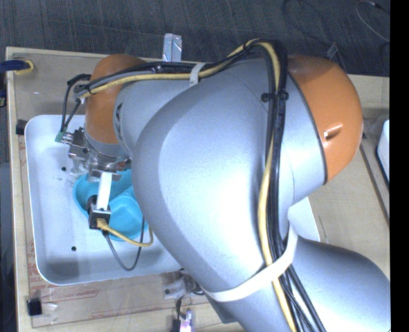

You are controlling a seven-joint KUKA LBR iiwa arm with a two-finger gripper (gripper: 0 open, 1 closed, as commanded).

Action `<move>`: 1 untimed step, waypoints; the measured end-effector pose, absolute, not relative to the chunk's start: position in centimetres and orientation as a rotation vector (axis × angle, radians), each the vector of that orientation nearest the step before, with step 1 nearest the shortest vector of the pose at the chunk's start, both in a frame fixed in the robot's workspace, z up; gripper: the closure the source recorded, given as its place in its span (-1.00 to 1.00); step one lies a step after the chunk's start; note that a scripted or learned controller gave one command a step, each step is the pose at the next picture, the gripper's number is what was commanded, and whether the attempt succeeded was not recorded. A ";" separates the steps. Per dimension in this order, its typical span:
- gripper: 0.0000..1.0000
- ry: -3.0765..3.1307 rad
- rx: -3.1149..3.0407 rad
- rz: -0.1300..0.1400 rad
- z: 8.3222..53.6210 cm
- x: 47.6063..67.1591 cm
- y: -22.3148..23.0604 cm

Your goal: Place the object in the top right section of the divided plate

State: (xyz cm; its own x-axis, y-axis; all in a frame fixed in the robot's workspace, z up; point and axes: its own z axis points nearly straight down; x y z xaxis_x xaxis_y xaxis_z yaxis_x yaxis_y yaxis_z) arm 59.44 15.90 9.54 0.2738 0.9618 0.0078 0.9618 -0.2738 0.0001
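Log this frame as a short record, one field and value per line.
arm: grey with an orange band, reaching in from the right across the left bin
claw: low over the blue plate
blue plate: inside the left bin, partly covered by the arm
left bin: white, on the wooden bench
held item: cannot tell whether the claw holds anything

camera: fixed overhead | slants down on bin (46, 209) | arm (218, 185) close, from right

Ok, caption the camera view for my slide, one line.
Grey KUKA arm reaching over the left white bin, above the blue divided plate inside it.
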 end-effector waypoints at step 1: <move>1.00 -1.727 -2.619 0.006 19.1 63.5 9.1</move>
State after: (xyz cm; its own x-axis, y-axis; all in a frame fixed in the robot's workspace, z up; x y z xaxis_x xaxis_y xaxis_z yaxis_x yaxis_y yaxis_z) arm 63.45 9.12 19.12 0.3938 0.9192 -0.0006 0.9192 -0.3938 -0.0056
